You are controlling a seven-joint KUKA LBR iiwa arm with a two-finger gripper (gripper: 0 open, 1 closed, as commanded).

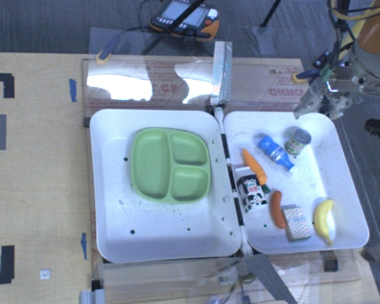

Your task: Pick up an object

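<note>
Gripper: it hangs over the far right corner of the right bin, above the rim; whether it is open or closed cannot be told, and nothing is seen in its hold.
Nearest candidate: the small can stands upright inside the right bin, just in front of the gripper and touching or nearly touching the blue bottle.
Blue bottle axis: it lies on its side, long axis slanting from the bin's far middle toward its near right.
Carrot: it lies left of the bottle, long axis roughly parallel to the bottle's, one end toward the bin's far left.
Sausage: near the bin's front, long axis running almost straight front to back, beside the patterned block.
Banana: at the bin's front right wall, curved, long axis front to back.
Black-and-white toy: against the bin's left wall, between carrot and sausage.
Left bin: holds a green divided plate.
Risk, crowding: the can and bottle sit so close that a descent on either likely strikes the other and knocks it aside.
Risk, rolling: the bottle, carrot and sausage are rounded and, I judge, would roll away if closed on along their length instead of across it.
Risk, walls: the banana and the toy hug the bin's sides, so a finger probably lands on the rim.
</note>
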